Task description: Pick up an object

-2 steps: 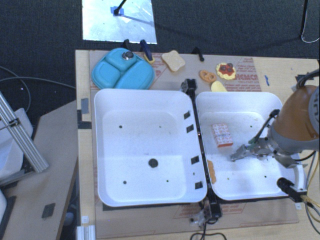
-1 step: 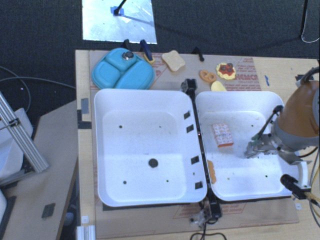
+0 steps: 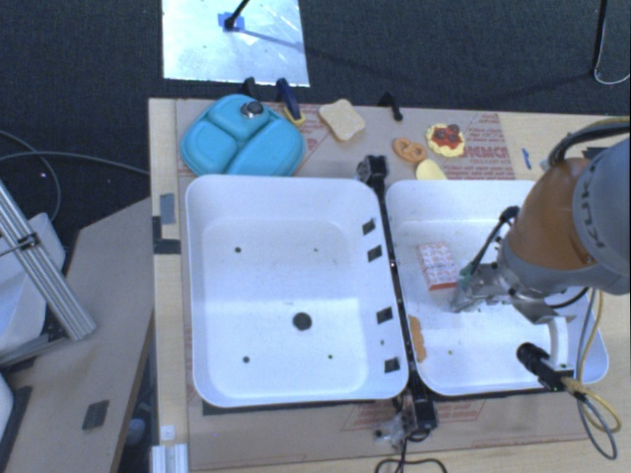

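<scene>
Nearest to us, in the right bin (image 3: 463, 377), we see a small orange-brown piece (image 3: 417, 339) lying against the left wall, its long axis running near to far. Just beyond it the gripper (image 3: 465, 295) sits low over the bin floor, and we cannot tell whether its fingers are apart or together. Just beside it, to the left, lies the small box (image 3: 438, 265), white with a red and pink printed pattern, flat on the floor of the right bin; it is roughly rectangular, its long axis running near to far with a slight tilt. We cannot tell whether the gripper touches it. The left bin (image 3: 286, 205) holds a dark round spot (image 3: 302, 320). Farther back on the desk (image 3: 325, 131) lie a yellow piece (image 3: 430, 170), a pretzel (image 3: 408, 149), a small toy pizza (image 3: 446, 139), a slice of toast (image 3: 342, 119) and a blue divided plate (image 3: 243, 139).
</scene>
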